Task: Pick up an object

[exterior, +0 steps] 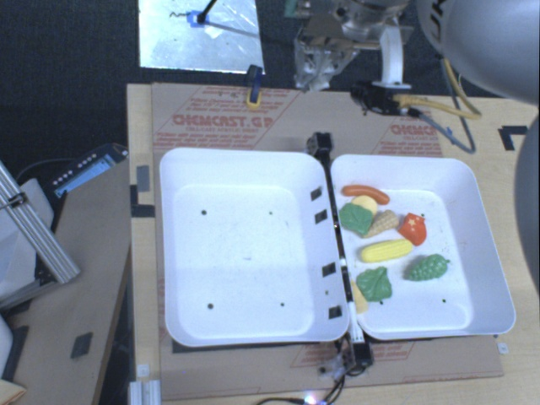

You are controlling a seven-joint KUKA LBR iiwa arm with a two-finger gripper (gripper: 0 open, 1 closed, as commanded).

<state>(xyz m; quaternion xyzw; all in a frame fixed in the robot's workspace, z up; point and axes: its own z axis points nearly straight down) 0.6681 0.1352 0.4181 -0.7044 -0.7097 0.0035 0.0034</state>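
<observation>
The left bin [245,243] lay white and bare-floored on the bench, with a row of dark clips running along the seam it shared with its neighbour. The right bin [456,310] held all the toy food, gathered in its left and middle part. Nearest the seam, a green leafy piece [356,218] sat beside a pale yellow piece [364,202], and a second green leafy piece [374,283] lay lower down toward the front. Along the back of the cluster an orange-red sausage [365,193] stretched with its long axis running left to right, tilted slightly down at its right end. A tan cone-like piece [384,222] lay just right of the upper leaf. Below it the yellow corn cob [386,250] lay nearly level, its long axis also left to right, the right end a little higher. Further right sat a red piece with a green top [413,229] and a green bumpy cluster [427,267]. The gripper [316,70] hung above the bench's far edge, well apart from the food; whether its jaws were spread or pressed together could not be told.
</observation>
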